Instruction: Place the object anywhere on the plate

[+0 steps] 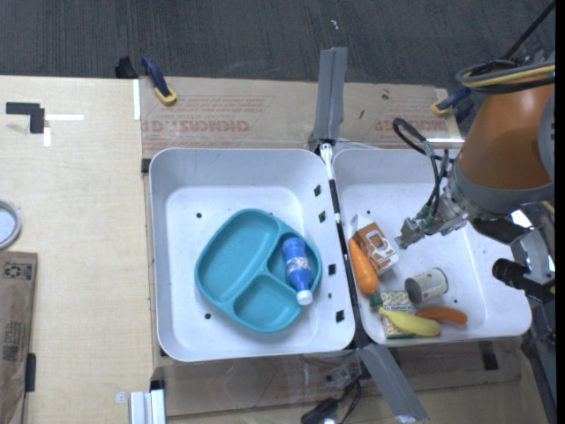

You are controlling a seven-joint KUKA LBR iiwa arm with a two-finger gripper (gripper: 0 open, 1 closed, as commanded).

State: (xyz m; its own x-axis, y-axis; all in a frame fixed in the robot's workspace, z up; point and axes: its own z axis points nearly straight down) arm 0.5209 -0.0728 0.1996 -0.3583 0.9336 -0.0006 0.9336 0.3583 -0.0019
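Observation:
A blue divided plate (237, 263) lies in the left bin (177, 237). A blue bottle with a white cap (297, 269) rests on the plate's right part, cap toward the front. My gripper (413, 230) hangs over the right bin (494, 316), just right of a brown and white carton (375, 246) and above a small white can (427, 284). I see nothing between its fingers. An orange carrot (362, 267) lies along the right bin's left wall.
At the front of the right bin lie a yellow banana (413, 324), a small patterned packet (395, 301) and a second orange vegetable (444, 314). A grey divider post (331, 91) stands between the bins at the back. Cables loop near my wrist.

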